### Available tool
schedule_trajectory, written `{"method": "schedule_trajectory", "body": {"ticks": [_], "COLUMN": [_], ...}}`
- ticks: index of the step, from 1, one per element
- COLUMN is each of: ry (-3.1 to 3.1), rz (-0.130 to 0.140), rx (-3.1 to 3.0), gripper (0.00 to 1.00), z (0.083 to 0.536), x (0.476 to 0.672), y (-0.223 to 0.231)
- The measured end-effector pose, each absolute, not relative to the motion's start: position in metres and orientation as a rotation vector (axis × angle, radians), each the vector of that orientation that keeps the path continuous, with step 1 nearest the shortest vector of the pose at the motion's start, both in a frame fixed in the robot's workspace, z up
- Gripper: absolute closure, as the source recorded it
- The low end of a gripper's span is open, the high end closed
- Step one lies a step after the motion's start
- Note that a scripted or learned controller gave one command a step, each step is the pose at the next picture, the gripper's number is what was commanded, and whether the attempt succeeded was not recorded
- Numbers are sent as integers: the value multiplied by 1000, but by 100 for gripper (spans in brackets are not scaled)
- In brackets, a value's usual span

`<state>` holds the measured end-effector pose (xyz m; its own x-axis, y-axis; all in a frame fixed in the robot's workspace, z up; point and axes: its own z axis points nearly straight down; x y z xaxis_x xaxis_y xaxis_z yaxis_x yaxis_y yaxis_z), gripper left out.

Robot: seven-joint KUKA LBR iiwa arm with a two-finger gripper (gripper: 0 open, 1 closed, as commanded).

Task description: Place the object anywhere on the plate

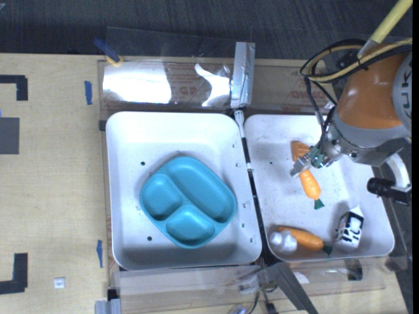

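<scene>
Left bin (pixel 124 136): holds the blue plate (pixel 188 200), three hollows, nothing on it.
Right bin (pixel 275 142): all the loose things sit here, well apart from the plate.
Front of right bin: a carrot (pixel 302 238) lying flat with a small grey lump (pixel 283 241) touching its left end; a black-and-white piece (pixel 351 229) near the right wall.
Middle of right bin: a second carrot (pixel 311 184), stem end pointing down-right; an orange bit (pixel 300 150) just above it.
Fingers (pixel 309 163): low over the top end of the second carrot; spread or pinching, I cannot tell from this angle.
Arm (pixel 366 103): reaching in from the right, orange band above the wrist.
Progress: nothing delivered yet. By my reading, grasp, lift, carry across the divider and set-down all remain.
</scene>
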<state>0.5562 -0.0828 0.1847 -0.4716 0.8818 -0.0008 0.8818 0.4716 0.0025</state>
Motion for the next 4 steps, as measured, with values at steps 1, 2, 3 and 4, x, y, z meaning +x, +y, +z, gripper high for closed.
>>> {"method": "schedule_trajectory", "body": {"ticks": [1,2,3,4], "ry": [2709,2781,2621,2620], "rz": [1,4,2,1], "rx": [1593,1455,1729,1730], "gripper": [100,100,100,0], "z": [184,203,203,204], "x": [533,527,553,554], "y": [-24,44,99,99]}}
